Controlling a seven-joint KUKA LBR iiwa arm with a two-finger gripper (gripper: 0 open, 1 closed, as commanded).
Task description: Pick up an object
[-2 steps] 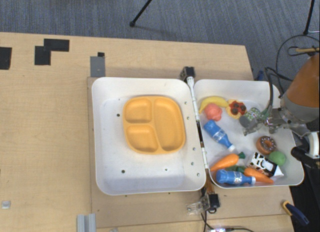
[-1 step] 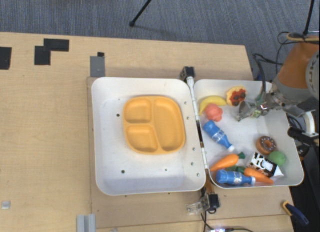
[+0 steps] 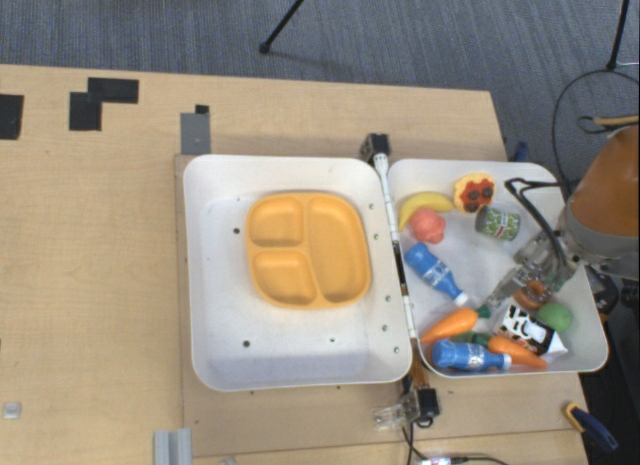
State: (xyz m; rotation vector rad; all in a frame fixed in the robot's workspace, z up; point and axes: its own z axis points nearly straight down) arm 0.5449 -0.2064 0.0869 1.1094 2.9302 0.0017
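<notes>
My gripper [image 3: 527,281] hangs low over the right side of the right bin [image 3: 595,353], reaching in from the right edge. Just below it lie a black-and-white item [image 3: 524,327] and a green ball [image 3: 557,316]. A green can [image 3: 497,223] sits above and left of the gripper. Toward the bin's left are a blue bottle [image 3: 432,271], a pink ball [image 3: 428,225] and a banana [image 3: 424,203]. An orange carrot [image 3: 450,325], a second blue bottle [image 3: 464,356] and another carrot [image 3: 519,353] lie along the front. Nothing shows clearly in the gripper's grasp.
The left bin [image 3: 215,353] holds an orange divided plate [image 3: 305,250]. A yellow and red toy [image 3: 474,191] rests at the back of the right bin. Black cables [image 3: 530,203] loop from the arm over the bin's back right corner.
</notes>
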